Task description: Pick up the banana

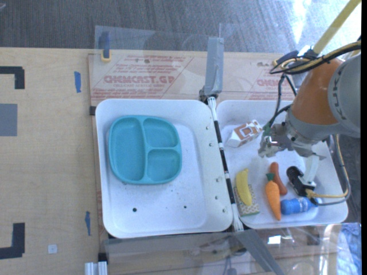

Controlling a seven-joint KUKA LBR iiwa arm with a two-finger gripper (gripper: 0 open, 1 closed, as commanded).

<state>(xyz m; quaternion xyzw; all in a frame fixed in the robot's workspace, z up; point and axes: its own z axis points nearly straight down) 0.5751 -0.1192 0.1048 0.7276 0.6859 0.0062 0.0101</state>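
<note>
I cannot tell my pincer's [268, 148] state as it hovers over the right white bin [338, 211], where the small yellow plastic banana [243, 187] lies near the divider, probably light, stiff and slick, best pinched across its middle.

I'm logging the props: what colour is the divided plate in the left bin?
The divided plate is turquoise blue, seen clearly in the camera view.

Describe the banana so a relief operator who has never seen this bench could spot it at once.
Look in the right-hand bin, along its left wall. The banana lies there lengthwise, its lower end on a small speckled pad. It is the one plain yellow piece; the carrot beside it is orange with a green top.
</note>
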